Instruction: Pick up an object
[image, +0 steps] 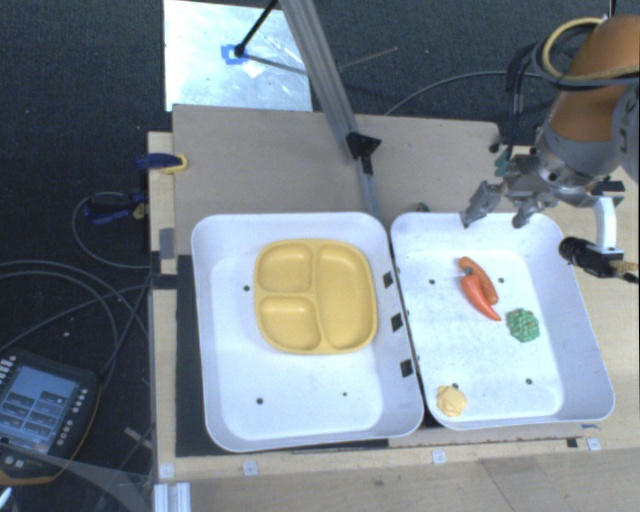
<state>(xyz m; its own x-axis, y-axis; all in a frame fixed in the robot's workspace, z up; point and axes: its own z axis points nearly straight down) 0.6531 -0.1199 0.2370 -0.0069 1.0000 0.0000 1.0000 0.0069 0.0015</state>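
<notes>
In the right bin (560, 400) lie a red-orange chili pepper (479, 288), a small green broccoli piece (522, 324) and a pale yellow lump (452, 401) near the front left corner. My gripper (497, 208) hangs over the far edge of the right bin, above and behind the pepper. Its two dark fingers (475, 206) are spread apart with nothing between them.
The left bin (230, 400) holds a yellow divided plate (315, 296). A grey pole (330, 80) slants over the bench behind the bins. Cables and a teach pendant (35, 405) lie on the floor to the left.
</notes>
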